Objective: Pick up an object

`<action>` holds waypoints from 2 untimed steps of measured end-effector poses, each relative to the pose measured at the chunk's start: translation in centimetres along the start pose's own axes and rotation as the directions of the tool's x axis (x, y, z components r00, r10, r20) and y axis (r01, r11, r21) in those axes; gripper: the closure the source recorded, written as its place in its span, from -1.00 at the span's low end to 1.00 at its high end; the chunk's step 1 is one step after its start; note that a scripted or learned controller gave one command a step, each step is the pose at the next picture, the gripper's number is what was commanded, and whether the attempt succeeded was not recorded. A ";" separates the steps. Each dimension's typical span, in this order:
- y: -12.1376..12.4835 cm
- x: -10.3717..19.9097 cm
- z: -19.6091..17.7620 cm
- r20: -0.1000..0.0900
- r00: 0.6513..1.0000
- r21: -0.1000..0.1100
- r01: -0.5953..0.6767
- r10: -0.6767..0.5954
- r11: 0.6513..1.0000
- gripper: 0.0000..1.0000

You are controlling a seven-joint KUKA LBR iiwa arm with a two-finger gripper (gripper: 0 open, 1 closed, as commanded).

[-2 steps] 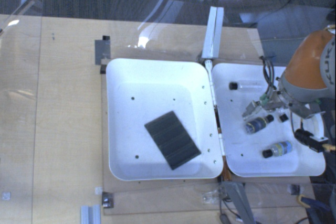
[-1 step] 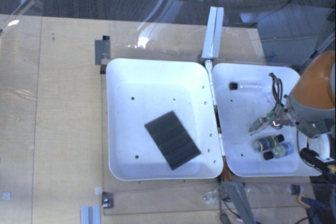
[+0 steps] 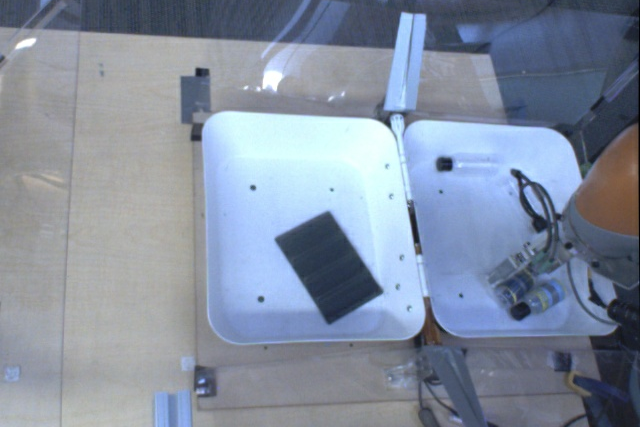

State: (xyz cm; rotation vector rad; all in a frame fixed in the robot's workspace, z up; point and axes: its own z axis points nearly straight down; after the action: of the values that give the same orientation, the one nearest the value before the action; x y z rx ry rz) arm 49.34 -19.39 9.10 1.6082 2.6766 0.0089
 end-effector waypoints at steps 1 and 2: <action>0.4 -0.2 -1.3 0.007 1.000 -0.009 0.002 -0.002 1.000 1.00; 6.2 4.5 -14.1 -0.007 1.000 0.006 -0.014 0.014 1.000 1.00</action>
State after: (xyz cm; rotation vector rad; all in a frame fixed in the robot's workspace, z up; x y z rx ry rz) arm 52.41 -12.47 23.20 1.6314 2.6730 0.0068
